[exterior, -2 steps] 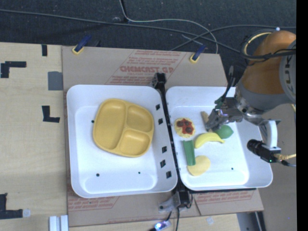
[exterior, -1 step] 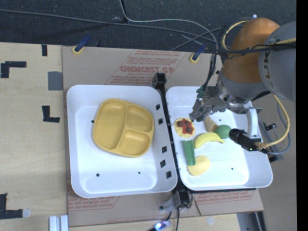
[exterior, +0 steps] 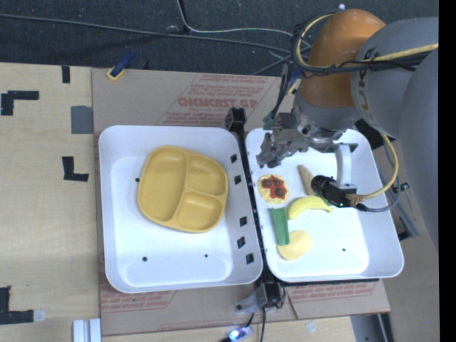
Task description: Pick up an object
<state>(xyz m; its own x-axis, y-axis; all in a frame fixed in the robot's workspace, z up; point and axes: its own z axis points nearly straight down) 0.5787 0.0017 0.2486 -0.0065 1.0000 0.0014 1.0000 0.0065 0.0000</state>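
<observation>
Two shallow white bins side by side on the bench; the left bin [exterior: 121,262] holds a yellow compartment tray [exterior: 182,188] with three recesses, lying slightly turned. The right bin [exterior: 370,255] holds the candidate objects, clustered near its left wall: a small round pizza-like toy [exterior: 274,188] with a tan rim and red topping; a yellow banana [exterior: 308,206], curved, just right of it; a green stick-shaped piece [exterior: 280,225] below; a pale yellow rounded piece [exterior: 296,246] touching the green one's lower end; a tan wedge [exterior: 306,178] above the banana. The gripper [exterior: 272,153] hangs over the upper left of the right bin, just above the pizza toy; whether the jaws are open or closed cannot be told, and nothing is seen held. Beneath the bins lies cardboard [exterior: 206,98] printed in red; the lettering is reversed and only partly legible.
</observation>
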